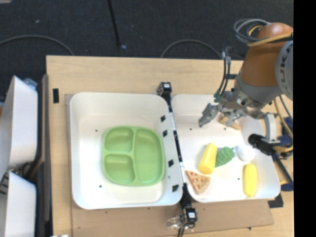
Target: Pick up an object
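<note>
The wooden worktop (118, 73) carries two shallow white bins side by side, and every place below is given from the left bin (84, 107). Inside that bin, toward its right half, lies a green divided plate (133, 155) with three compartments, flat on the bin floor. Just to the right, touching along the shared edge, sits the right bin (190, 107). The grey arm with its orange band (261, 65) reaches in well to the right of the left bin, over the far part of the right bin. Its gripper (220, 116) hangs over that bin's upper floor with the fingers spread apart and nothing between them. Nearer the camera in the right bin lie the small things to pick: a yellow cylinder-shaped piece (208, 158) a short way right of the left bin's edge, a green leafy toy (224, 156) touching its right side, a white rounded piece (245, 153) further right, a yellow oblong piece (250, 179) furthest right, and a pizza slice toy (198, 182) closest to the left bin, by the near corner.
</note>
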{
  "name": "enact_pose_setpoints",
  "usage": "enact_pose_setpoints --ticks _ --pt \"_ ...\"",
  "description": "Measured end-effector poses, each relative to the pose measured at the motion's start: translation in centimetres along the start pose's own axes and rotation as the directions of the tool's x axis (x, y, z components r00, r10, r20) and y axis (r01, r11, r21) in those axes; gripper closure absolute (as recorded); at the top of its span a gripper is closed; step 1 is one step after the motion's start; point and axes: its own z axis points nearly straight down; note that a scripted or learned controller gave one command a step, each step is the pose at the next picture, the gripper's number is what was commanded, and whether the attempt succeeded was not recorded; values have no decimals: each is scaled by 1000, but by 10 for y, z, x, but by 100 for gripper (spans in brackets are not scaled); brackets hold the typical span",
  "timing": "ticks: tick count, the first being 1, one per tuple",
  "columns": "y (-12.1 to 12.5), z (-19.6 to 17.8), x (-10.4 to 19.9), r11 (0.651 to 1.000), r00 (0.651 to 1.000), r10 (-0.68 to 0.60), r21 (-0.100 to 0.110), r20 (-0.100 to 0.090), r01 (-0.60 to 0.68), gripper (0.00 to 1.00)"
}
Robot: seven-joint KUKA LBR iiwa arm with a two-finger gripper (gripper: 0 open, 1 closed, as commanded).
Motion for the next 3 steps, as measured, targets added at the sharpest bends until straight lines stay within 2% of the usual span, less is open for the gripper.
enact_pose_setpoints --ticks 1,3 --pt "2 -8 0 1000 1000 -3 -13 1 3 0" --pt "-12 93 -2 1000 1000 1 -9 2 -1 0"
